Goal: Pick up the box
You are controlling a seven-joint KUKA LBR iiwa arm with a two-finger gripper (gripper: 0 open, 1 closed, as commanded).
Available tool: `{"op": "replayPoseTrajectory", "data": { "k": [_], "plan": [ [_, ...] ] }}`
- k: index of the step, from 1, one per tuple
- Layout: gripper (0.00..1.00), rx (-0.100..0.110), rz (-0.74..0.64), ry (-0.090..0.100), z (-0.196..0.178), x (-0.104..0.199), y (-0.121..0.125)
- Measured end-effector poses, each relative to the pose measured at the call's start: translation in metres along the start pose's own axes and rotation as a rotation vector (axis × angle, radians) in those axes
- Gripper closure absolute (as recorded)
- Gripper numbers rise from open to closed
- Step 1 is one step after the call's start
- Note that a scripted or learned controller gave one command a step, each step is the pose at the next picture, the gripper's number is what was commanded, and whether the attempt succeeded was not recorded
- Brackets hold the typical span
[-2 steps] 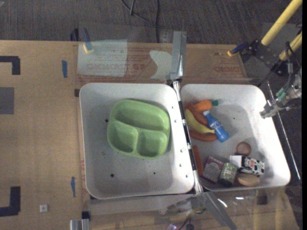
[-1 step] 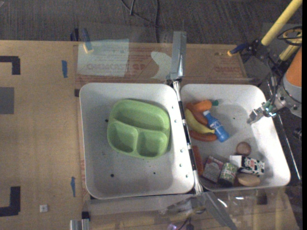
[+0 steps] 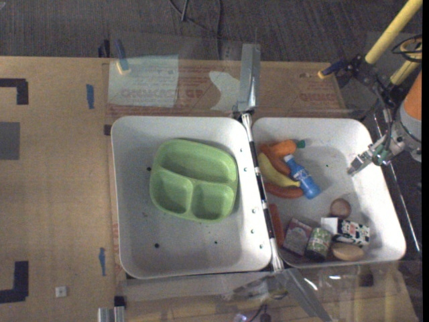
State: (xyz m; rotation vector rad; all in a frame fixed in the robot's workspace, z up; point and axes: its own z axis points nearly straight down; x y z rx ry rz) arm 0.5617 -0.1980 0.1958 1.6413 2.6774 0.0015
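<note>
**Box not yet picked up**

Small dark reddish cardboard box [image 3: 297, 236] lying flat in the right-hand white plastic bin [image 3: 383, 180], near its front edge, just beside a green-labelled can [image 3: 319, 243]. Two-finger gripper [image 3: 365, 159] hanging over the same bin, well apart from the box; whether released or clenched, impossible to tell. Reach, descent, grasp and lift all left.

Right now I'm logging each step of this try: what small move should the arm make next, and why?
Probably bring the tool toward the near end of the right bin and then lower it. It hangs by that bin's right wall, apart from the box, which lies among packets at the bin's near end.
</note>
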Motion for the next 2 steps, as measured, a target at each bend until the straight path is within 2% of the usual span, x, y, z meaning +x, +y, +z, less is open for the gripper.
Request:
{"op": "replayPoseTrajectory", "data": {
  "k": [1,2],
  "plan": [
    [1.0,-0.006,0.102,-0.006,0.108,0.043,0.019],
    [1.0,-0.002,0.382,-0.003,-0.14,-0.025,0.097]
  ]
}}
